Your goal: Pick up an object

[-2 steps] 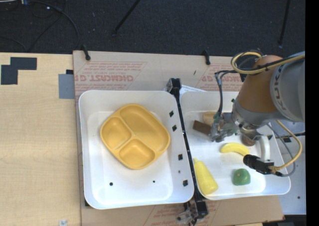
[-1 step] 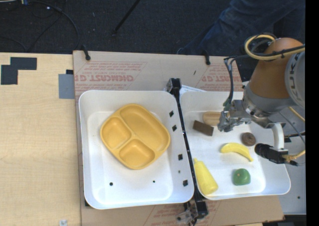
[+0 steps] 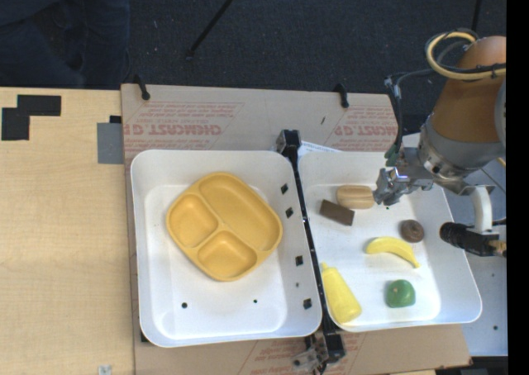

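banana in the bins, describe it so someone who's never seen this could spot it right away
Look at the right-hand white bin, the one the grey and orange arm reaches into. The banana lies toward that bin's right side, below a small round brown piece and above a green ball. It is the only curved yellow thing there; the yellow bottle by the divider is straight and fatter.

The grey arm (image 3: pixel 463 117) reaches in from the right, its gripper (image 3: pixel 387 192) pointing low and leftward.
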